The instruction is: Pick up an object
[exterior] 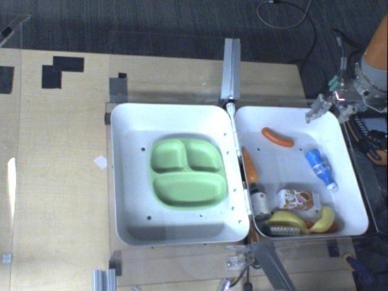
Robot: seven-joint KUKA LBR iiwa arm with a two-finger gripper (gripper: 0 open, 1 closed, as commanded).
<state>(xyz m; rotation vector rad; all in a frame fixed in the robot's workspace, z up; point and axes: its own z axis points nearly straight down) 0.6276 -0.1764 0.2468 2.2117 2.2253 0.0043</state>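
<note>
Bananas [303,222] lie along the near wall of the right bin [353,180], a small carton [297,199] just behind, a bottle with a dark cap [259,201] beside them. Blue bottle [320,168] mid-bin; sausage [277,137] farther back; orange carrot [249,168] along the divider. Left bin [124,180]: green sectioned plate [188,171]. Gripper [324,105] at the right bin's far corner, holding nothing (finger spacing unreadable).

We see two bins [121,162] of smooth white plastic with a soft sheen. The green tray [187,171] looks matt plastic, the bench [54,180] pale wood, the blue bottle [320,168] glossy, and the divider rail [231,71] brushed metal.
</note>
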